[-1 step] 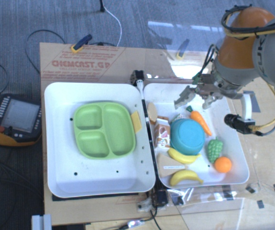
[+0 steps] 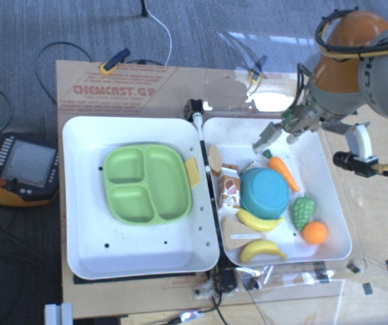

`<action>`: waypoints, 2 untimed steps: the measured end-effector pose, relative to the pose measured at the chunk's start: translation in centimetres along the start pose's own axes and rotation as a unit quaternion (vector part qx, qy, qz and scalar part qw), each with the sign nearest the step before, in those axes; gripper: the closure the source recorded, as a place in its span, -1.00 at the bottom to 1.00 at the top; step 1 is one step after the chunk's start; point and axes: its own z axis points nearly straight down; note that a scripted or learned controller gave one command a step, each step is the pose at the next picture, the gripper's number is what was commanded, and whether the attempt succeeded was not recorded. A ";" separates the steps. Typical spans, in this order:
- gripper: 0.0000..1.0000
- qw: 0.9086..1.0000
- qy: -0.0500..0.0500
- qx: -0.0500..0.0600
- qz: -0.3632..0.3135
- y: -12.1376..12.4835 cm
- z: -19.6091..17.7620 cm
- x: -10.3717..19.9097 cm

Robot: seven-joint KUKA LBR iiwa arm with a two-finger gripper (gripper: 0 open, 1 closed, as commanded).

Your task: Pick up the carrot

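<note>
The carrot [image 2: 284, 171] is orange with a green top and lies in the right bin [image 2: 329, 175], leaning against the upper right side of a blue bowl [image 2: 265, 192]. My gripper [image 2: 277, 136] hovers just above and to the left of the carrot's green end. Its two fingers stand apart, open, with nothing between them. The grey arm with its orange band reaches in from the upper right.
The right bin also holds two bananas [image 2: 256, 221], a green bumpy fruit [image 2: 303, 210], an orange [image 2: 313, 232], a snack packet [image 2: 229, 188] and a brown oval piece [image 2: 214, 158]. The left bin [image 2: 85, 222] carries a green divided plate [image 2: 145, 183] and a yellow block [image 2: 192, 172].
</note>
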 end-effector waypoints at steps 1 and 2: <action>-1.00 1.000 -0.006 -0.011 0.028 -1.0 9.8 -3.9; 1.00 0.999 -0.006 -0.014 0.029 -0.8 8.6 -3.9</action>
